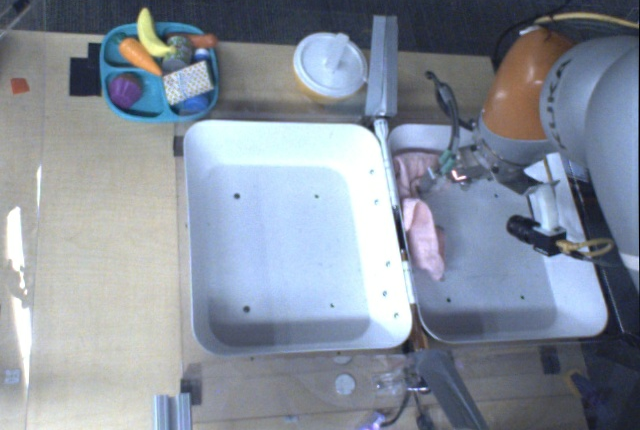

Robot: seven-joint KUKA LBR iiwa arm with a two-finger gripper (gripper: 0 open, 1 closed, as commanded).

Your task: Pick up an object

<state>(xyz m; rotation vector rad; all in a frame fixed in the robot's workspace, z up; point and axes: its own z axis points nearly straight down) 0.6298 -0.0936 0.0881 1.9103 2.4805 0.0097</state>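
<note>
A pink cloth [423,236] lies crumpled along the left wall of the right bin [500,308], stretching from the bin's far left corner down toward its middle. My gripper [447,169] hangs low over the far left part of that bin, just right of the cloth's upper end and close to it. The grey arm with its orange band [522,98] comes in from the right and hides the far right part of the bin. Nothing shows as lifted off the bin floor.
The left bin [280,228] sits beside the right one, with a shared rim between them. Behind the bins stand a blue tray [112,106] of toy food, a white lidded cup [330,66] and a metal post [381,68].
</note>
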